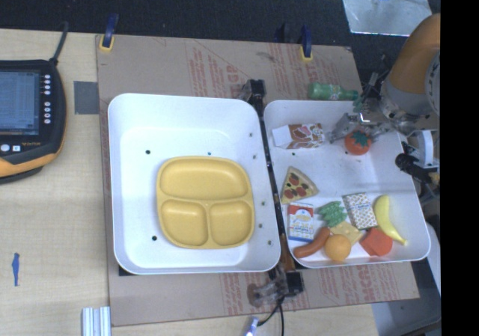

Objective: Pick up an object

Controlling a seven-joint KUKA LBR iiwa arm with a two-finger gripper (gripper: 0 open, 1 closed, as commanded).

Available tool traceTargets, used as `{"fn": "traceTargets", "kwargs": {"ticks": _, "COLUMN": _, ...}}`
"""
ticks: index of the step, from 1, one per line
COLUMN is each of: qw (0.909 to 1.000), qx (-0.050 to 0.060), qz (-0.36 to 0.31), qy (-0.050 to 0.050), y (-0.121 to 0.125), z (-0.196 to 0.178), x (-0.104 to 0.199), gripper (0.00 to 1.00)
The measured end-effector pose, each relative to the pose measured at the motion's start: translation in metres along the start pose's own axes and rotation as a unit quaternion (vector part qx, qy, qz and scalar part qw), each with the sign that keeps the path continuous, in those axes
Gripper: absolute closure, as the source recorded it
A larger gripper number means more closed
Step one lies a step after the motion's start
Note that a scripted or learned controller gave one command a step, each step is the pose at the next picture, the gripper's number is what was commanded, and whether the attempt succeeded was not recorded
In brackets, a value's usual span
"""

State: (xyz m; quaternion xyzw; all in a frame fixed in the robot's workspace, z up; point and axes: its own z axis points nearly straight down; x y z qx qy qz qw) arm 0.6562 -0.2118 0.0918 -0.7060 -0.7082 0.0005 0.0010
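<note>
Cardboard sheeting is covering the bench [187, 65], clamped at its far edge, with two white bins sitting side by side on it. Left bin [135, 125] is carrying a yellow divided tray [204, 201]. Right bin [408, 177] is carrying the toy food: a pizza slice [297, 184], a printed card [299, 135], a small red carton [301, 222], a banana [388, 218], an orange [337, 248], a green piece [331, 212] and others packed in the near corner.

I am reaching in from the right, and my gripper [360, 129] is hanging at the far side of the right bin, directly over a small red tomato-like toy [358, 143] with a green top. This toy looks like my target.

Progress, as I judge it: approach is done, pick is not. The toy appears to be resting on the bin floor, not lifted. Closing, securing and raising are all left.

Hard to make out: my fingers are blurring into the dark wrist hardware, so I cannot tell how far apart they are standing, nor whether they are touching the toy or hovering just above it. My arm [419, 65] is being cut off at the frame's right. A green object [333, 91] beyond the bin's far rim is too blurred to identify. A handheld pendant [26, 114] is lying at far left.
</note>
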Motion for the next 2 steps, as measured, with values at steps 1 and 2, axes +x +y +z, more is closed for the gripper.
{"fn": "traceTargets", "kwargs": {"ticks": 1, "qw": 1.0, "qx": 0.0, "qz": -0.002, "qy": 0.0, "y": 0.0, "z": -0.011, "x": 0.0, "gripper": 1.0}}
{"fn": "traceTargets", "kwargs": {"ticks": 2, "qw": 1.0, "qx": 0.0, "qz": -0.001, "qy": 0.0, "y": 0.001, "z": -0.101, "x": 0.145, "gripper": 1.0}}
